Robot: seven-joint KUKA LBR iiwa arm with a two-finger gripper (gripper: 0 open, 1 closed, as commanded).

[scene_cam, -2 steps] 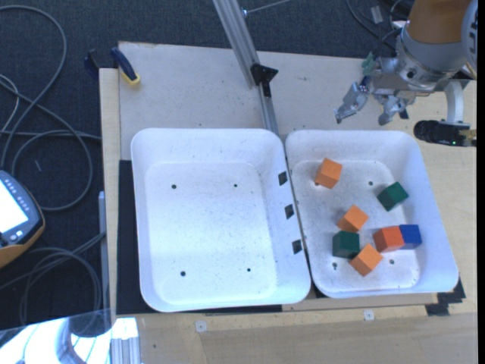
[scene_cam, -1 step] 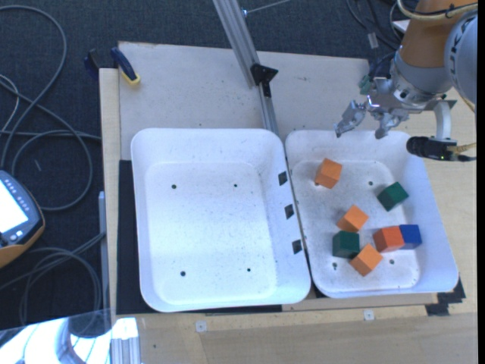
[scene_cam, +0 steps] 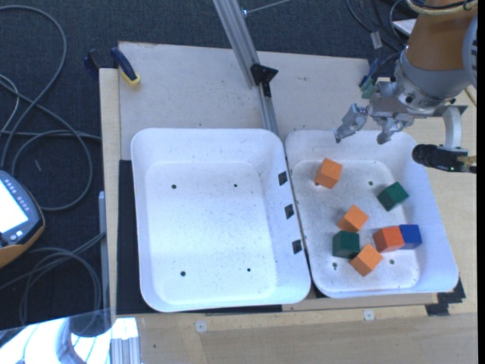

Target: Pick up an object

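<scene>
The gripper point(scene_cam: 366, 130) hangs above the right bin's point(scene_cam: 432, 203) far rim, fingers spread, gripping nothing — the nearest orange block point(scene_cam: 329, 173) lies just below it on the bin floor.

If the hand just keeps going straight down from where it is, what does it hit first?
Probably the right bin's far rim or bare floor beside it; the hand, open, hangs over that edge. Depth is unclear.

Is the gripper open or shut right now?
Open: the gripper has its two fingers spread apart with nothing between them, above the right bin.
</scene>
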